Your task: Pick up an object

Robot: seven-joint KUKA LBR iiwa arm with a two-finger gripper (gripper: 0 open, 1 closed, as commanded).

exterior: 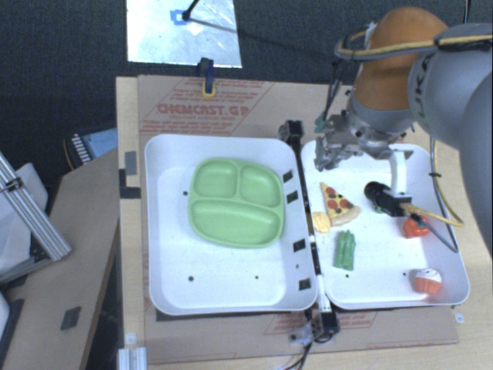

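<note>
Looks like nothing's grabbed yet. The tool (330,154) hangs over the upper left corner of the right bin (385,284), just above the pizza slice (338,202); can't tell its state. The pizza, green veggie (344,250) and the rest lie loose, so the whole pick is left.

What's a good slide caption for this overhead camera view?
Grey arm's pincer hovers over the right white bin near a toy pizza slice; a green divided plate fills the left bin.
</note>
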